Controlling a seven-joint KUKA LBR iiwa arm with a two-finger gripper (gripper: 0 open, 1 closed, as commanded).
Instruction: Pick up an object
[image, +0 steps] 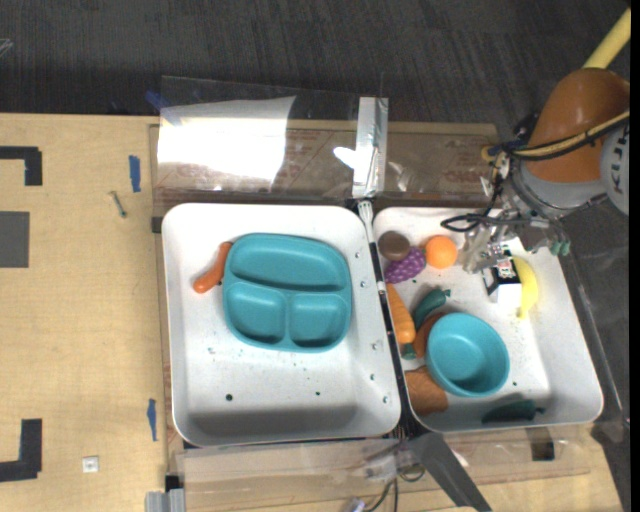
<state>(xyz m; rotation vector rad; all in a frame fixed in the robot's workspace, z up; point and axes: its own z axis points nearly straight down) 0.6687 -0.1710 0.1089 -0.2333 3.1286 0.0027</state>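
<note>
My gripper (488, 256) hangs over the back of the right bin (570, 385), just right of a small orange (440, 252) and left of a yellow banana (527, 290). Beside the orange lie purple grapes (405, 266) and a brown round piece (394, 243). A carrot (401, 315) runs along the bin's left wall. Toward the front sit a teal bowl (467, 353), a dark green piece (432, 301) behind it and a brown bread-like piece (424, 392) at its front left. I see nothing lifted in the gripper.
The left bin (190, 380) holds a teal divided plate (287, 290) with an orange sausage-like piece (211, 268) against its left side. A dark green item (512, 408) lies at the right bin's front. Cables (500, 160) trail from the arm's wrist above the bin's back wall.
</note>
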